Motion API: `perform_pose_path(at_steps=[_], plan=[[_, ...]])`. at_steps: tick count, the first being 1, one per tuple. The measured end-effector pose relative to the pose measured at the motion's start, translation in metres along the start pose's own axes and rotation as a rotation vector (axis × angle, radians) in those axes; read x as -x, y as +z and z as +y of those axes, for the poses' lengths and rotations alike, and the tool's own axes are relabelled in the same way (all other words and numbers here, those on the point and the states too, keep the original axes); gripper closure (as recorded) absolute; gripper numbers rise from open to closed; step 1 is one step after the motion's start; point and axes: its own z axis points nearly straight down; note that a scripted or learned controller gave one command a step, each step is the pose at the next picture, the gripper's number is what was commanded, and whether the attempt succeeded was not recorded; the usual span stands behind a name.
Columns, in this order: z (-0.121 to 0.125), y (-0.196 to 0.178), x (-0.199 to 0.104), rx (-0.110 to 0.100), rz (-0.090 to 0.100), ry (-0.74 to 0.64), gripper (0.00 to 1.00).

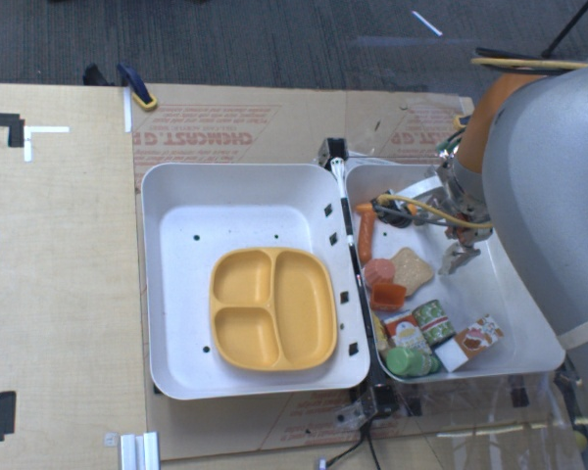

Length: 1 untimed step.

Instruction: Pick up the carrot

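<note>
Carrot [366, 235] lying in right bin [529, 341], not picked yet.
Gripper [458, 259] hovering near bread slice [412, 267]; jaw state: cannot tell.

The two white bins [167, 292] look like smooth, slightly glossy plastic, and the yellow divided plate [274, 308] like matt plastic. The counter [59, 292] shows pale wood grain, with brown cardboard [225, 130] on it.
</note>
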Motion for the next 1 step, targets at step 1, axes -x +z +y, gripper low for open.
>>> perform_pose_path(at_steps=[1], plan=[[-0.025, -0.0197, 0.1105, 0.001, 0.004, -0.058, 0.0]])
